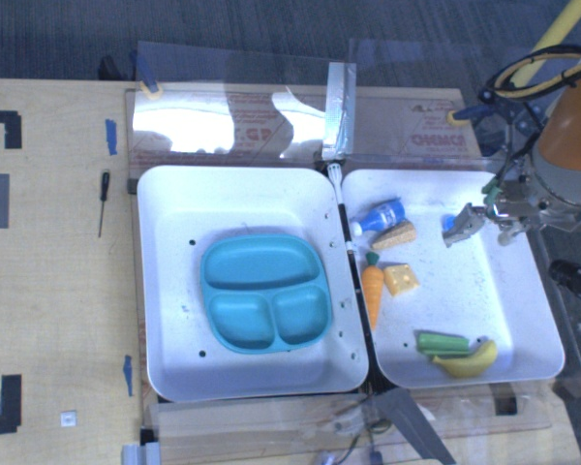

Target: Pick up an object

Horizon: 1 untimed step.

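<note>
From above, the tool (476,219) hangs over the upper right part of the right bin (523,303); I cannot tell whether it is released or clenched, and nothing visibly sits in it. Scattered in that bin, apart from the tool, lie a blue bottle (382,213), a carrot (372,294), a cheese wedge (401,278) and a banana (468,358), while the left bin (165,260) holds a blue divided plate (265,291).

Red lettering shows through the clear panel (300,124) standing behind the two bins, once at its left part and once at its right, but it appears mirrored and too blurred to read.
</note>
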Tool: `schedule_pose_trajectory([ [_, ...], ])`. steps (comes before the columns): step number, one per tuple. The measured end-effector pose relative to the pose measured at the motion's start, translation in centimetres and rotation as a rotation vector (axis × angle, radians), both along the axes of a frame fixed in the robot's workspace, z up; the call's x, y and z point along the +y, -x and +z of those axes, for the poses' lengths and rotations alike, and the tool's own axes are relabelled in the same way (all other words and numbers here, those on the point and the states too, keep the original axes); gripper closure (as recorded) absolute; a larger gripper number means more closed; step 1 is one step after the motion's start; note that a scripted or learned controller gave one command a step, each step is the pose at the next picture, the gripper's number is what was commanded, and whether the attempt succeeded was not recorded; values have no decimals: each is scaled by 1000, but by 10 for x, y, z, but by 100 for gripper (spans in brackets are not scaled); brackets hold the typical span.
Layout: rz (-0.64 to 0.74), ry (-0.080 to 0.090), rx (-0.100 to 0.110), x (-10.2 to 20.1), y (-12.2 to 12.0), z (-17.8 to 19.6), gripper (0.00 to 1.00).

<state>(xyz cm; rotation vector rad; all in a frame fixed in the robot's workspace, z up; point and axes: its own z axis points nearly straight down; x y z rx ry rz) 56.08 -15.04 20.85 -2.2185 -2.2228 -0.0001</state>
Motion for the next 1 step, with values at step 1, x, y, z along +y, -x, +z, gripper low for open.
schedule_pose_trajectory([
  [1,229,3,-9,31,18,114,0],
])
